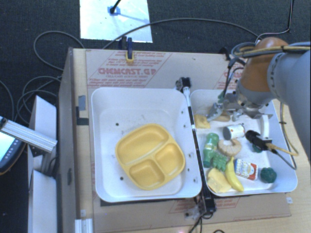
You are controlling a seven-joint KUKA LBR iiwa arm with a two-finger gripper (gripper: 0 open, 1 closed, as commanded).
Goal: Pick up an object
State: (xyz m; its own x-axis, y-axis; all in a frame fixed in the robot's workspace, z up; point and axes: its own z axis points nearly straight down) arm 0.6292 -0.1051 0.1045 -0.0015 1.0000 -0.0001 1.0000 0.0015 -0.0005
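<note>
- The right-hand shallow white bin (290, 181) holds a crowd of small toy-food pieces; the task names no particular one. The nearest to the arm is a pale yellow wedge-shaped piece (201, 122) at about ten o'clock in that bin, just beside the divider.
- Other candidates: a small white cylinder with a red end (233, 131) near the bin's centre, a green plastic bottle-like piece (210, 144) at eight o'clock, a yellow plastic banana (233, 175) at six o'clock, a dark green broccoli-like lump (267, 174) at five o'clock.
- Handling, as a judgement: these look like light, hollow, rigid plastic with smooth skins, so likely slippery and prone to skidding or rolling if nudged. The cylinder is best pinched across its round sides; the banana across its narrow middle; the wedge across its thicker end.
- Crowding is the risk: the pieces at six to eight o'clock touch one another, so fingers may have little room to enter.
- The two-finger gripper (219, 109) sits low at eleven o'clock in the right bin, just beside the wedge. I cannot tell its opening, nor whether it touches or holds anything.
- The left bin holds a yellow three-compartment plastic tray (149, 155).
</note>
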